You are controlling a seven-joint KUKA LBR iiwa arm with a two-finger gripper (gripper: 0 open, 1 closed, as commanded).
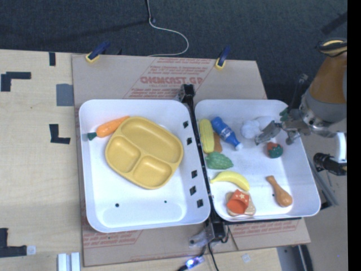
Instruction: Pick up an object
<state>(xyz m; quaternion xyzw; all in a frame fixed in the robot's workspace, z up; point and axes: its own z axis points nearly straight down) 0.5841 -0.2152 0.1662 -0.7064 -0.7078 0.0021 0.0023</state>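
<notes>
The hand (269, 133) hangs over the right bin (304, 171), near its far right rim; I cannot tell how it is set. Just below it lies one small red ball (274, 149), apart from it. To its left sit one blue bottle (224, 132) and one corn cob (206, 135). Below are one banana (230, 178) and one drumstick (279, 191), with bare floor between. Well left, the other bin (93, 168) holds one yellow tray (144, 151) and one carrot (109, 127).

Grey arm with orange band enters from the right, wrist angled leftward and down, gripper (269, 133) extended low with finger state not discernible.
</notes>
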